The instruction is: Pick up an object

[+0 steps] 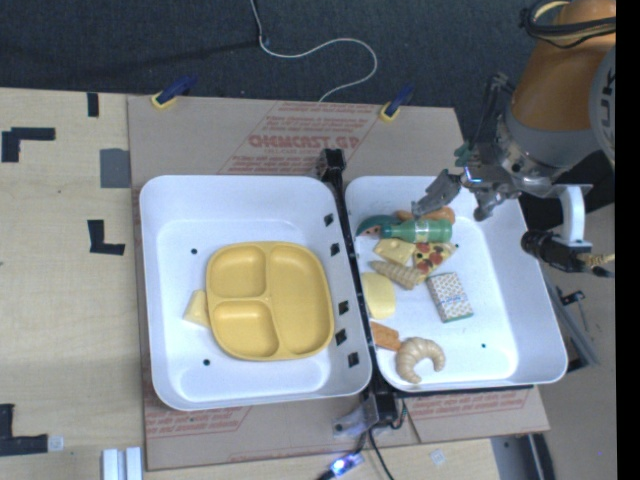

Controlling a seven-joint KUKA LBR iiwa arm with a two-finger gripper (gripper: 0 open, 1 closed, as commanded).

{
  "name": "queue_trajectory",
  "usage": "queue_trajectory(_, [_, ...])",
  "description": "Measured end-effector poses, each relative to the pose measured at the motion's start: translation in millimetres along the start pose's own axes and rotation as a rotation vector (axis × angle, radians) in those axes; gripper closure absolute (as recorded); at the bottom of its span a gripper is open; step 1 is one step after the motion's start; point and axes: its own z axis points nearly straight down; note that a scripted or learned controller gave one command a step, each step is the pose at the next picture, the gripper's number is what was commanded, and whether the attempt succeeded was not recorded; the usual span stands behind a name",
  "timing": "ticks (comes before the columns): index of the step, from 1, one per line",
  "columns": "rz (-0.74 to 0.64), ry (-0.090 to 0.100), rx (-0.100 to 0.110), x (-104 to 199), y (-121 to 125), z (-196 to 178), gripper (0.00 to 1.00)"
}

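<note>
**Arm poised over the right bin**

A cardboard-topped bench (300,138) sits on dark carpet and carries two white bins. The left bin (165,268) holds a yellow divided tray (270,300). In the right bin (520,338), a green bottle (415,231) lies roughly crosswise, cap leftward. The gripper (462,200) hangs above it, fingers spread wide, empty.

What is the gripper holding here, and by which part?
Nothing: the gripper hangs open above the right bin, over the green bottle, with nothing between its fingers.
</note>
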Motion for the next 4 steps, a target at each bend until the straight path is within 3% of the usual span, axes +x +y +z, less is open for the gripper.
queue_trajectory(2, [0.001,-0.001,0.004,0.8,-9.3,102.0,0.0])
queue_trajectory(4, [0.0,-0.004,-0.003,-0.8,-1.6,188.4,0.0])
